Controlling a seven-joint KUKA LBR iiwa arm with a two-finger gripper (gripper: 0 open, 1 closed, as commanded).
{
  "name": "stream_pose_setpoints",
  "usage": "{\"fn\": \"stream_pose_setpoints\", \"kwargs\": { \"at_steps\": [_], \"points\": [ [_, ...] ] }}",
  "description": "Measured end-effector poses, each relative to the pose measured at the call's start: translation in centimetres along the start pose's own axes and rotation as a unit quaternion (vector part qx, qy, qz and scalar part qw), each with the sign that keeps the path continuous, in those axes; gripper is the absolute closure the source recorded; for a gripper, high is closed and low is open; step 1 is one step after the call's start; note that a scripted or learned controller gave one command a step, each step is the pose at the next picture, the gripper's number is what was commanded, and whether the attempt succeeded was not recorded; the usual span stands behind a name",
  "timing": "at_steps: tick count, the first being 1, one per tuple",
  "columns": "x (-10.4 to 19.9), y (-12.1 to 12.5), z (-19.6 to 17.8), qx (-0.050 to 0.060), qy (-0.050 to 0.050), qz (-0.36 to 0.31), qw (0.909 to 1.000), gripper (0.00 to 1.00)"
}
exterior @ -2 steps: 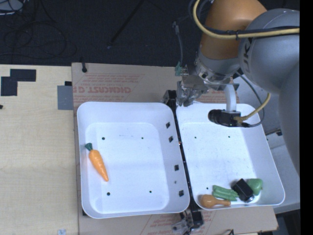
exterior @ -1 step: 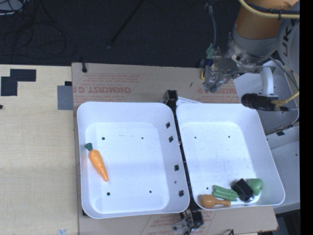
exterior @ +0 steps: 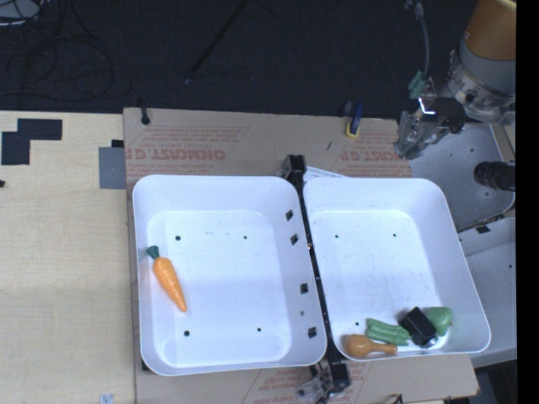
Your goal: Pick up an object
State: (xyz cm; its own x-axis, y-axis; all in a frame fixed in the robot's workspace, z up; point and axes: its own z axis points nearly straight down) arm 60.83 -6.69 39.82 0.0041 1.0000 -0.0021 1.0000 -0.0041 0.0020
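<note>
An orange toy carrot (exterior: pixel 169 281) with a green top lies near the left wall of the left bin (exterior: pixel 215 190). In the front right corner of the right bin (exterior: pixel 379 192) a black block (exterior: pixel 418 326) rests beside a green pod (exterior: pixel 386 332), a green rounded piece (exterior: pixel 439 316) and an orange-tan gourd-shaped toy (exterior: pixel 368 346). My gripper (exterior: pixel 413 138) hangs above the cardboard behind the right bin's far edge, well away from all the objects. Nothing shows between its fingers.
The bins sit on a cardboard sheet (exterior: pixel 253 146). A blue and yellow clamp (exterior: pixel 354 119) stands at its far edge. A black divider clip strip (exterior: pixel 305 251) runs between the bins. Wooden bench (exterior: pixel 59 251) lies to the left.
</note>
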Motion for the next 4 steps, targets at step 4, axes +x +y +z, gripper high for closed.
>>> {"fn": "stream_pose_setpoints", "kwargs": {
  "at_steps": [4],
  "points": [
    [7.3, 2.2, -2.5, -0.002, 0.0, -0.001, 1.0, 1.0]
  ]
}}
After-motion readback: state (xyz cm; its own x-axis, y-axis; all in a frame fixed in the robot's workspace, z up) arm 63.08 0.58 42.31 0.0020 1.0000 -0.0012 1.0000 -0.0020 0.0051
